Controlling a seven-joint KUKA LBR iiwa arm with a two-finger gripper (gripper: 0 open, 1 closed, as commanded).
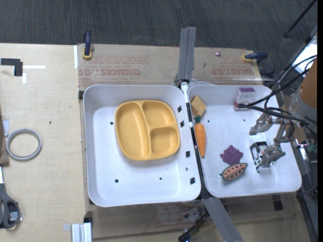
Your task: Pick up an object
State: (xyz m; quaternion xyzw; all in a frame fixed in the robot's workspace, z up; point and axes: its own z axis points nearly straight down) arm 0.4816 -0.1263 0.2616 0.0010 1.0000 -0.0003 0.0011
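The gripper (267,141) hovers over the right bin (282,183), fingers spread apart with nothing between them, just above a small black-and-white item (259,150); the carrot (200,139) lies at the bin's left wall

Bench clutter outside the bins

A grey tape ring (22,144) lies near the bench's (50,100) left edge, scissors (7,210) toward its front-left corner, a black bracket (13,64) at back left; two clamps (88,44) (254,57) pin cardboard (131,67) along the back edge

Around the purple grapes (231,155) the right bin's (222,105) floor is crowded: carrot (200,139) to their left, seeded slice (234,171) below, small card (259,152) right.
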